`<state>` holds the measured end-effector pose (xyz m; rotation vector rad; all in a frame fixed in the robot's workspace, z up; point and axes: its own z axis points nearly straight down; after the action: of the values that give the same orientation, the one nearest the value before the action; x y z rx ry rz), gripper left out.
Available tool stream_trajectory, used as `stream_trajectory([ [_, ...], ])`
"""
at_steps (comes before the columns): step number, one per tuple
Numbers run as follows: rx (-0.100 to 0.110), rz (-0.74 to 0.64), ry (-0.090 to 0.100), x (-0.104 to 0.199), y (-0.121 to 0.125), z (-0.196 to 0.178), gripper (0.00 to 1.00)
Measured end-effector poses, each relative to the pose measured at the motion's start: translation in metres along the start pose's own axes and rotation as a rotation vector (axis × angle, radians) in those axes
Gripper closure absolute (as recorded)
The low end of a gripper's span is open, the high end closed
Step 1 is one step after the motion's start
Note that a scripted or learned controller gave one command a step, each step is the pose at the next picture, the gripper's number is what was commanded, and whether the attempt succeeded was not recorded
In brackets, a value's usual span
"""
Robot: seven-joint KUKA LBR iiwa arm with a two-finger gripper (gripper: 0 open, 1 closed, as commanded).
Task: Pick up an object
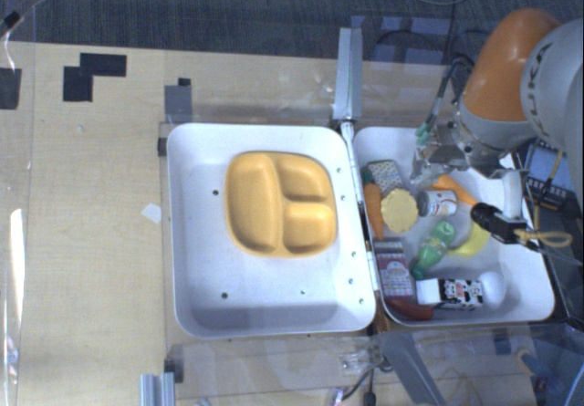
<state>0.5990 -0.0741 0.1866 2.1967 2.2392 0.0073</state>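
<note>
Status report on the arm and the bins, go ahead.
Gripper low over right bin, nothing seen in its grasp. Yellow disc and green bottle crowded below. Yellow tray alone in left bin.

Tool [427, 167] low, arm from the right.

Smooth glossy white plastic bins [182, 240], matt yellow plastic divided tray [278, 202], pale wood-grain bench [82, 258], glossy orange arm band [506, 67]
</note>
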Motion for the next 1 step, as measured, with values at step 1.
stream_trajectory([
  [1, 0.001, 0.000, -0.001, -0.0002, -0.0002, 0.0003, 0.00],
])
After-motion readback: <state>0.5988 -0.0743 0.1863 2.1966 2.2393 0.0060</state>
